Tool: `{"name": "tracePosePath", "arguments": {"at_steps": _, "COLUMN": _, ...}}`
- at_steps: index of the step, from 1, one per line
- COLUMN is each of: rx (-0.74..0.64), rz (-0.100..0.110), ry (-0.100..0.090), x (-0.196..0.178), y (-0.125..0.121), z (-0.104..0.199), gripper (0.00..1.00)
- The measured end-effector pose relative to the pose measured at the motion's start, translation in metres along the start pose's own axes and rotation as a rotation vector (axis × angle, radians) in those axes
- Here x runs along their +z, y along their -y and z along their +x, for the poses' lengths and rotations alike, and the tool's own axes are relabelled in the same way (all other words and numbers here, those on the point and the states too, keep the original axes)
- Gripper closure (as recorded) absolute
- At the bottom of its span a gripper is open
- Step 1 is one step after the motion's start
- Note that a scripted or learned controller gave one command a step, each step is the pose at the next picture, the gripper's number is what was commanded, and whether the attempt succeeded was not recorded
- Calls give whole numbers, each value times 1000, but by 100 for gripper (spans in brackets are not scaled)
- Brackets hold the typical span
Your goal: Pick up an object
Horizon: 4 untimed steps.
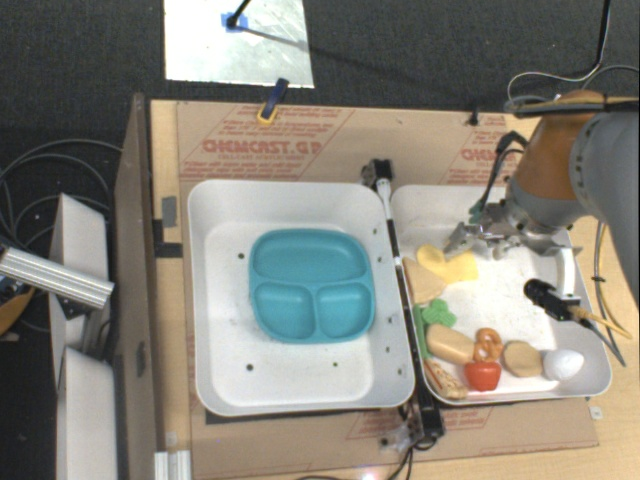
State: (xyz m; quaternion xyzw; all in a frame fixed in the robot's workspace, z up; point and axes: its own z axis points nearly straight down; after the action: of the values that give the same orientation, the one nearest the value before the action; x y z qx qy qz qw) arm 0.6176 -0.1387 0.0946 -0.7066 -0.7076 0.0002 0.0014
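Gripper position is over the upper part of the right shallow white bin, finger state indeterminate, with the nearest candidate, a pale yellow flat plastic food piece, lying just below-left of it, long axis roughly left-to-right in view.
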Motion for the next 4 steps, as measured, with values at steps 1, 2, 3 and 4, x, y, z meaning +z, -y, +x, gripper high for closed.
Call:
{"name": "tracePosePath", "arguments": {"at_steps": 1, "rx": -1, "rz": -8, "ry": 3, "x": 8, "y": 14, "z": 16, "gripper": 0}}
{"name": "tracePosePath", "arguments": {"at_steps": 2, "rx": 1, "rz": -16, "ry": 8, "x": -33, "y": -52, "z": -53, "gripper": 0}}
{"name": "tracePosePath", "arguments": {"at_steps": 3, "rx": -4, "rz": 0, "ry": 0, "x": 12, "y": -19, "z": -10, "gripper": 0}}
{"name": "tracePosePath", "arguments": {"at_steps": 4, "rx": 1, "rz": -4, "ry": 2, "x": 9, "y": 9, "z": -13, "gripper": 0}}
